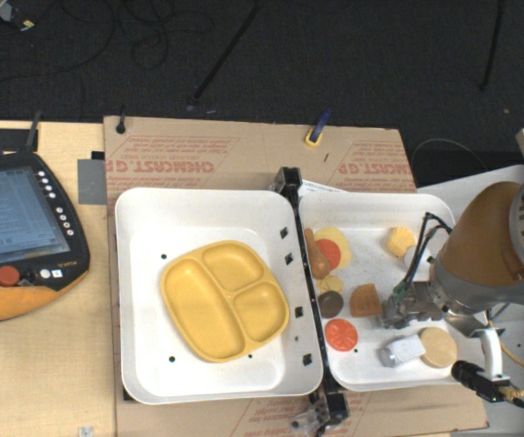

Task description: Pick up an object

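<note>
The right bin [371,218] holds several toy food pieces. Among them are a brown block [364,299], a red disc [341,335], a white-grey cylinder [401,350], a tan round piece [438,347] and a yellow lump [400,240]. Near the divider lie a yellow-and-red round piece [332,250] and a dark brown ball [331,305]. My gripper [400,311] is low in this bin, just right of the brown block and above the white-grey cylinder. I see nothing held in it.
The left bin [144,244] carries a yellow divided plate [224,297]. A black divider [303,280] runs between the bins. A tablet pendant [21,230] lies on the bench at far left. The arm's orange band [485,235] hangs over the right bin's right edge.
</note>
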